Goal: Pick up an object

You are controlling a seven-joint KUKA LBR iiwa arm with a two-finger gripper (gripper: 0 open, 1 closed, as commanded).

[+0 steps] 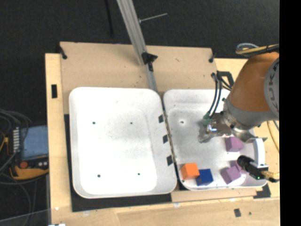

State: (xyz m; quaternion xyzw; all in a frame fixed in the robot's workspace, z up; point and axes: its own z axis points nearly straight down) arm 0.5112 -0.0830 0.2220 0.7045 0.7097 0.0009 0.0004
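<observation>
- The bench (117,65) is a pale wooden board set against dark floor, and it carries two shallow white bins side by side; a slim metal post slants in from the top of the view toward the gap between them.
- The left bin (117,140) has nothing lying in it that I can make out beyond a few small dark dots on its floor.
- The right bin (188,107) holds all the candidates: an orange block (190,170) touching a blue block (204,177) at the near edge, a purple block (231,174) further right along that edge, and a second purple block (233,143) just beside the arm's wrist.
- The arm reaches in from the right, its orange band above the wrist, and the pincer (205,134) hangs low over bare bin floor in the middle of the right bin.
- Whether the pincer is wide or narrow I cannot tell; the wrist hides it from this angle, and no block shows in it.
- My reading: this is the approach step, with nothing picked yet.
- The nearest thing is the second purple block, just to the pincer's right; the orange and blue pair lie nearer the front rim.
- The next move calls for shifting sideways until the pincer is centred over one block, then descending squarely. The touching orange and blue blocks leave little room between them, so the free-standing purple ones look the easier choice.
</observation>
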